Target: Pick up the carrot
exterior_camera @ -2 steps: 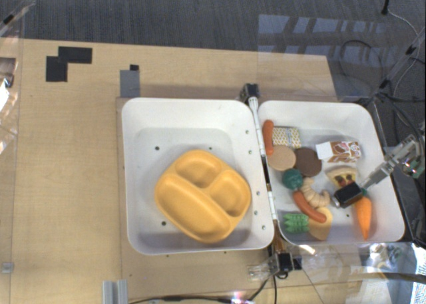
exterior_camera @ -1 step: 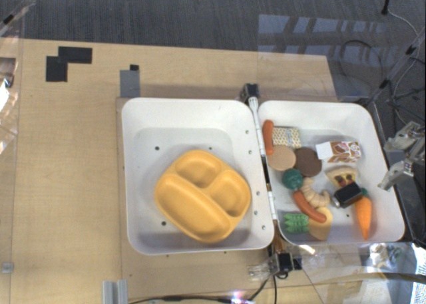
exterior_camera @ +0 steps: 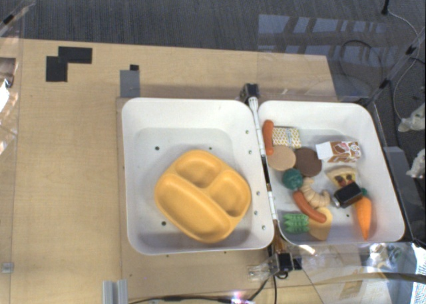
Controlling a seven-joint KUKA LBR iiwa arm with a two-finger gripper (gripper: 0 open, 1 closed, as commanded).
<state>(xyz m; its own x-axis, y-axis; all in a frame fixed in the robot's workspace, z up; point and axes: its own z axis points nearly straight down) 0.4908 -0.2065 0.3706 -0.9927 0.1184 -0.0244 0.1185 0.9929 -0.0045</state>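
On your wooden counter [exterior_camera: 66, 183], the left bin [exterior_camera: 133, 163] holds a yellow divided plate [exterior_camera: 203, 194], lying a little toward 6 o'clock of the bin's middle.

In the right bin [exterior_camera: 373, 130], a slim orange-red stick [exterior_camera: 267, 138] lies along the 9 o'clock wall. Just at its 3 o'clock is a patterned packet [exterior_camera: 286, 137]. Below them a tan disc [exterior_camera: 281, 158] and a brown disc [exterior_camera: 307, 161] touch side by side. A dark teal lump [exterior_camera: 291, 178] lies at the tan disc's 5 o'clock. A hot dog [exterior_camera: 309, 204] lies tilted near the bin's middle, and a green leafy piece [exterior_camera: 293, 223] is at the bin's 7 o'clock corner. A white carton [exterior_camera: 339, 151] is toward 2 o'clock, and a black block [exterior_camera: 348, 195] lies near the 4 o'clock side.

Your carrot [exterior_camera: 363, 215] lies at the right bin's 5 o'clock corner, its tip pointing to 6 o'clock and its top touching the black block. Nothing grips it.

You cannot tell the end effector's state from this view.
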